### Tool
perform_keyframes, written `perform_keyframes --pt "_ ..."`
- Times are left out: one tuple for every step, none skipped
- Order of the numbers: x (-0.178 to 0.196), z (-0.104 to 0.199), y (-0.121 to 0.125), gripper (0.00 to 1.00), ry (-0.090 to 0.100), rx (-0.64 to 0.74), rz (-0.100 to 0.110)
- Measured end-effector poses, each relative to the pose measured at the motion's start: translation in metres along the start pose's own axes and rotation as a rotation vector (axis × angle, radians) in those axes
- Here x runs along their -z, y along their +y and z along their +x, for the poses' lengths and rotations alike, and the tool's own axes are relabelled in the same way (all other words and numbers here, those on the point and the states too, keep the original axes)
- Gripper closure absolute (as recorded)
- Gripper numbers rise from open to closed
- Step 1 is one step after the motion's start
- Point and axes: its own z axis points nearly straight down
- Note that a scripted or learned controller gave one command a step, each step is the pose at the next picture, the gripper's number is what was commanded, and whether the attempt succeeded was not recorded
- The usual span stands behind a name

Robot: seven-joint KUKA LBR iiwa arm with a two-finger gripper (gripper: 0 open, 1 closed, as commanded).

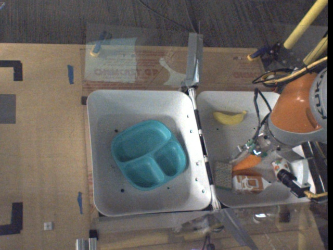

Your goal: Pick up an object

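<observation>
So right now I'm parked low over the right bin (pixel 291 102), toward the lower right of the frame, with my gripper (pixel 255 151) down among a little cluster of stuff. Honestly I can't tell from up here whether it's spread or closed, the wrist and cables blot out that detail. Just below it there's an orange carrot-looking thing (pixel 246 163) lying at a slant, and right under that a small brown-and-white carton (pixel 247 183), with a grey textured pad (pixel 223 175) just beside it on the left. A white bottle-ish item (pixel 281 167) sits to the right of the pile. The banana (pixel 229 117) is on its own, well apart near the top of the same bin, and the teal divided plate (pixel 149 154) is alone in the middle of the left bin (pixel 104 113) on the tabletop (pixel 41 155). My read: I'm at the reaching-in stage, nothing lifted yet, and the carrot thing is the likeliest target since it's nearest. Next move probably needs a clean close around it without snagging the carton, then a straight lift. The clutter's the risk here; the banana would be the easier grab.
</observation>
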Motion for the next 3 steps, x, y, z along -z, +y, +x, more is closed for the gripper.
perform_keyframes --pt "0.025 -0.029 0.027 0.0 0.0 -0.057 0.009" --pt "0.0 0.009 -0.026 0.0 -0.003 0.046 -0.003" --pt "0.013 -0.036 -0.008 0.0 -0.001 -0.203 0.009"
